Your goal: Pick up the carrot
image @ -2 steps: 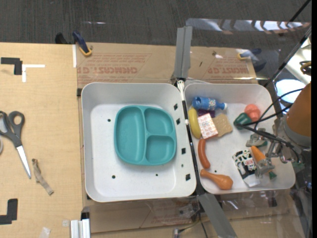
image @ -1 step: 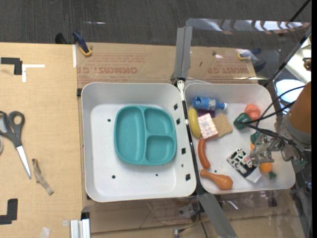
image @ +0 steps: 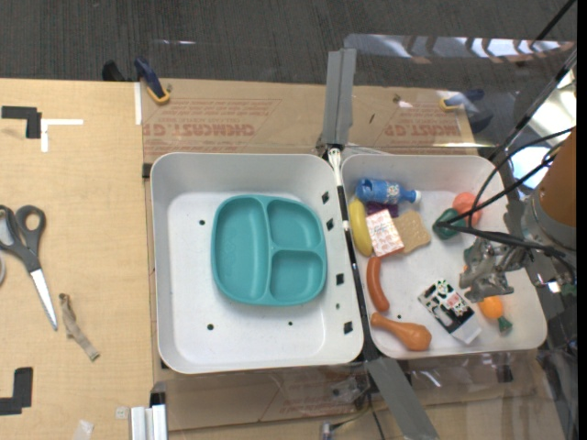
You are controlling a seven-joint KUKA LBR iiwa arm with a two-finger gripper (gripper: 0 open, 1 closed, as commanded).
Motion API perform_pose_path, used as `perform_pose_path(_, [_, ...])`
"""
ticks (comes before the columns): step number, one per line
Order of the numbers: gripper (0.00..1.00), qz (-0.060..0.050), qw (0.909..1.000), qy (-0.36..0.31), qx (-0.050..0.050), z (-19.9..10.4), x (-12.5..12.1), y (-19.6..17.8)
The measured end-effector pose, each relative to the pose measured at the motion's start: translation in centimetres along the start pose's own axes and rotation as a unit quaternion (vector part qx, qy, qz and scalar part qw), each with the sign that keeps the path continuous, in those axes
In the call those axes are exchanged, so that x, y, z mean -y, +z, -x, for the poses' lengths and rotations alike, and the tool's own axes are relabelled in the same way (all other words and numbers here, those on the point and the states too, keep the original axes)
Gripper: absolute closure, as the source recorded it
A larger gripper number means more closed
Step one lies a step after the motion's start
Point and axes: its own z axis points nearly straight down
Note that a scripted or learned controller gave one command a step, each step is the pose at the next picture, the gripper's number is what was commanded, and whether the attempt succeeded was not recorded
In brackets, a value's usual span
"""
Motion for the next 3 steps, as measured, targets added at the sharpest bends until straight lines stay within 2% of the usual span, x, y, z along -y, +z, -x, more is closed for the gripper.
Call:
perform_pose_path(1, [1.00, 0.000, 1.0000, 0.004, -0.001, 1.2, 6.7, 5.7])
perform_pose_path(2, [1.00, 0.000, 0.9995, -0.031, 0.000, 1.7, 0.1, -7.8])
perform_pose_path(3, [1.00, 0.000, 0.9928, -0.120, -0.002, 0.3, 3.2, 5.3])
